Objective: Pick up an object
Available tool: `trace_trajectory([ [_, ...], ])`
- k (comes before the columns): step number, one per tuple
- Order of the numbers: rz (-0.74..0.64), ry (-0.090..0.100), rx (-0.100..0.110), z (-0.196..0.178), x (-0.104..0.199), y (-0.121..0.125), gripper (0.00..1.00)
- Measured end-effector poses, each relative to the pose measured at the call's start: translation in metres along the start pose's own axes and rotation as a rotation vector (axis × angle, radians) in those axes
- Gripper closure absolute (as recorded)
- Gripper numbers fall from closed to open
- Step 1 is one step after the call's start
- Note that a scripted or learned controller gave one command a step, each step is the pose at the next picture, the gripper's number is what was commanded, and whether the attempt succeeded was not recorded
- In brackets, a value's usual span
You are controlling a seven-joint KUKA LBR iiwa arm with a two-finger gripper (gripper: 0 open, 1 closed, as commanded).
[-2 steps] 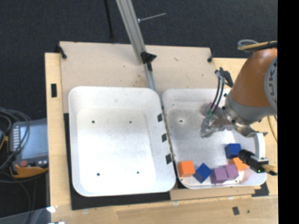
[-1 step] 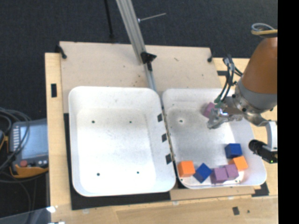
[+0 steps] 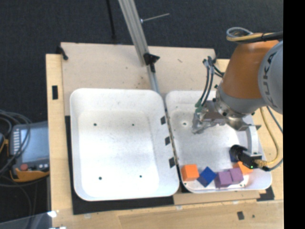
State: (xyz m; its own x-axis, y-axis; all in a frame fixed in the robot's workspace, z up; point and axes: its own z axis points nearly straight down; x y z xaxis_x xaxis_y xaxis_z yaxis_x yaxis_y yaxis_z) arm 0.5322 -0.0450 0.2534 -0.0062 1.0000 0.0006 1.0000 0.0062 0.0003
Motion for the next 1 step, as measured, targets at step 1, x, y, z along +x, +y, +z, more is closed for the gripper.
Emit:
trace_trajectory([
  [1,-0.002,0.001,0.0,-0.003,0.0578,-0.002,1.0],
])
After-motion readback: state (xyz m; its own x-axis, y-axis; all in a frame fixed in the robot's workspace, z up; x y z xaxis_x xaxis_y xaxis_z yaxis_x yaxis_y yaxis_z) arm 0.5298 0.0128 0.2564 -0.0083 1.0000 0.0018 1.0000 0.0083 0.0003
